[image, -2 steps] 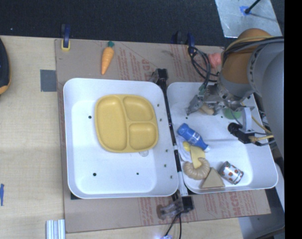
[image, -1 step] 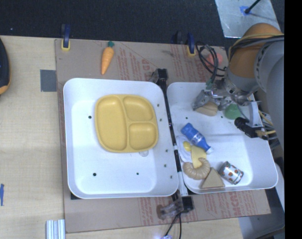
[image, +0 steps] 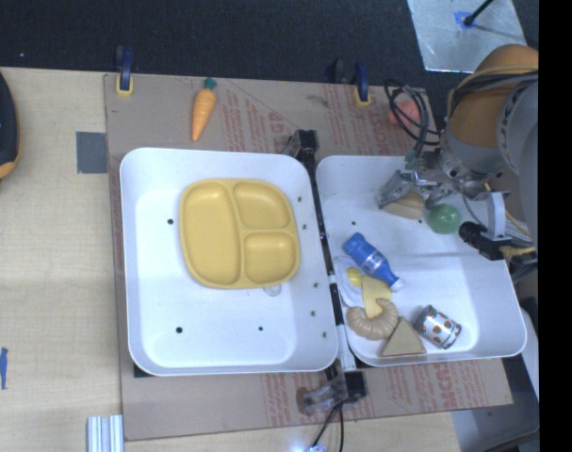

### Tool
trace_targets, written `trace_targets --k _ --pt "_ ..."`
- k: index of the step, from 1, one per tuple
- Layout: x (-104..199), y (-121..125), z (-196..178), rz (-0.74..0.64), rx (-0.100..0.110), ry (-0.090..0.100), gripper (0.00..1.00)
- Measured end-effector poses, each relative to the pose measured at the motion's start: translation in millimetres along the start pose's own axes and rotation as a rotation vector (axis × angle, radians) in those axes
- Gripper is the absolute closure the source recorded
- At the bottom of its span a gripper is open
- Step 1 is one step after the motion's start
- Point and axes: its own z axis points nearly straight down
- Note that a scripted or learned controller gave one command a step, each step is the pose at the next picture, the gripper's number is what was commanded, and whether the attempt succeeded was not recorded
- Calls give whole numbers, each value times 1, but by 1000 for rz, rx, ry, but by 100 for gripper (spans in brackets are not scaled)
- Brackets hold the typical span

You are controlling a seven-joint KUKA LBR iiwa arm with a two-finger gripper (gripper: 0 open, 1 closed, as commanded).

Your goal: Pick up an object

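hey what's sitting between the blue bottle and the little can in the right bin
In the camera view, a yellow piece lies between the blue bottle and the can, nearer the bottle; beyond it, bare white bin floor.

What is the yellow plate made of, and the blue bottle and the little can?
The yellow plate looks like plastic: one even colour, smooth molded compartments, soft matte sheen. The blue bottle also looks like plastic, with a glossy surface and a white cap. The little can looks like metal, silvery and shiny at its end, though it could be a toy.
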Motion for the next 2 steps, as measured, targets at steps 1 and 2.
trace_targets --k 1,2 --pt "43 -64 1 -1 9 2 0" --pt "24 -11 1 -3 2 -1 0"
